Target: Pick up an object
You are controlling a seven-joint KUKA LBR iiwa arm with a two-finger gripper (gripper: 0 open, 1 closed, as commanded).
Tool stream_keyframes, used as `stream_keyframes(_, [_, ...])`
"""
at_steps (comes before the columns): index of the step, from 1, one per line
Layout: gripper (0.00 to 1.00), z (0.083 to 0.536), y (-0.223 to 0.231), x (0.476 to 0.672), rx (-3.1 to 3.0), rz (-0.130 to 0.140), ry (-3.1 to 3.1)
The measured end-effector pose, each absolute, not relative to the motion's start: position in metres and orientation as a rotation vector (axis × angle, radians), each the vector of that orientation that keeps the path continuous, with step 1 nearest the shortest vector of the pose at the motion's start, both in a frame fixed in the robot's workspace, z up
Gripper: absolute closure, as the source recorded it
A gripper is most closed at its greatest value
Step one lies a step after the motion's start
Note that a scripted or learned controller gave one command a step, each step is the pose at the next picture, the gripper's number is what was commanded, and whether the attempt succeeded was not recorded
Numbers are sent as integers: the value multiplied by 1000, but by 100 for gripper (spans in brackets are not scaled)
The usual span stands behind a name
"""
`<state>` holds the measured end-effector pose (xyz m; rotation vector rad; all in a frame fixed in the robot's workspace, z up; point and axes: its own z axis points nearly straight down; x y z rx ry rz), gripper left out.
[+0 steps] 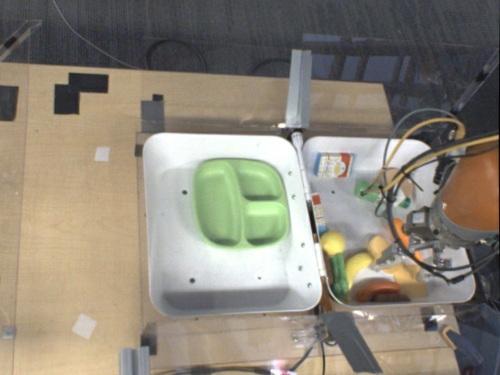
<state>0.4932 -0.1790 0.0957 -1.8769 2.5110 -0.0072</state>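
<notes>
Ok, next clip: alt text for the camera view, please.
A grey arm with an orange band reaches from the right over the right bin, low above a pile of toy food: lemon, banana, small box. The left bin holds a green divided tray.

Left white bin (164, 287): well left of claw (400, 255), edge against right white bin (351, 209), which surrounds claw. Green three-compartment tray (234, 201): flat in left bin, left of claw and slightly farther back. Grey metal post (298, 88): at far edge between bins, back-left of claw. Black tape patches (78, 88): on wooden bench (70, 233), far left. Dark carpet (234, 14): beyond bench.
</notes>
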Motion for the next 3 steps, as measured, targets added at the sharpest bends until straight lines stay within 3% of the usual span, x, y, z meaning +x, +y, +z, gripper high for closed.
stream_keyframes(1, [0, 92, -199, 523, -2073, -18, 2345])
stream_keyframes(2, [100, 105, -197, 527, -2064, -29, 2340])
stream_keyframes(3, [100, 215, -96, 574, -2012, -17, 2392])
